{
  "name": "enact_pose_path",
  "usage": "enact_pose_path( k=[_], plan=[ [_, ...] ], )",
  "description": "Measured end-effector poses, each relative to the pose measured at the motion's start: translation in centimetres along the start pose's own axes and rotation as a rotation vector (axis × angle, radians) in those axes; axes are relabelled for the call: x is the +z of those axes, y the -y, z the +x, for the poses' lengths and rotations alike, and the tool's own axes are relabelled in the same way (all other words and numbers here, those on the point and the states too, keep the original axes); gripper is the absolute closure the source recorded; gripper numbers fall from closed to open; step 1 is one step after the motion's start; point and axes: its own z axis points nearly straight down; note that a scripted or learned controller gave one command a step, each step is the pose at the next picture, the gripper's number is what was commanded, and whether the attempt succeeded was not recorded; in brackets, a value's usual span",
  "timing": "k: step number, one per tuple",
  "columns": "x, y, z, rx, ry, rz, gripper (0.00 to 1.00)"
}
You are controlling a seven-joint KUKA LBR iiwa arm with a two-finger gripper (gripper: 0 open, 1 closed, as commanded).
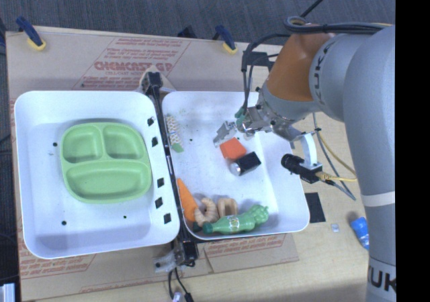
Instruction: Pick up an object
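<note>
— Where's the claw [232, 131] now?
— Low in the right-hand shallow white bin [285, 217], just above a small orange block [232, 149]. Whether its fingers are apart or closed, I cannot tell from here.
— And beside the block?
— A black cylinder with a silver end [245, 163], touching it. Along the near wall lie an orange carrot [187, 203], pale rings [216, 209] and a green bottle [236, 222]. The left bin [33, 160] holds a green divided plate [105, 160].

The two bins [33, 227] are white. The plate [105, 162] is light green. The block [233, 149] is orange, and so is the carrot [187, 201]. The bottle [236, 221] is green. The arm [349, 79] is grey with an orange band [292, 69].
</note>
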Motion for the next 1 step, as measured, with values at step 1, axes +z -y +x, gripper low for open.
enact_pose_path(
  k=[1],
  plan=[
    [4.66, 1.66, -0.35, -0.233, 0.017, -0.022, 0.0]
  ],
)
